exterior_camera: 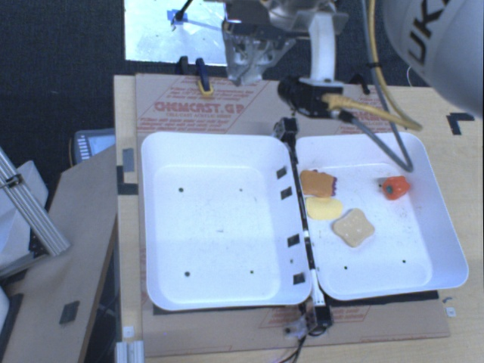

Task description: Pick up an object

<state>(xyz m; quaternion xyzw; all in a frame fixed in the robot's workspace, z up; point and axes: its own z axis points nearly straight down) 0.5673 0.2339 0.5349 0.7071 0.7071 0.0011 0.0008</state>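
Note:
My gripper [247, 72] hangs high above the bench, beyond the far rim of the left bin [151, 225], with nothing visible between its fingers. In the right bin [442, 263] lie a small orange-red piece [394, 187] at the far right, an orange slab with a purple edge [318, 182] by the divider, a pale yellow flat piece [324, 209] just in front of it, and a tan toast-shaped piece [353, 228] nearer the front.
Black clips [284, 174] run along the seam between the two bins. A yellow-and-black clamp [203, 78] sits on the cardboard behind the left bin. An aluminium rail [30, 210] leans at the far left.

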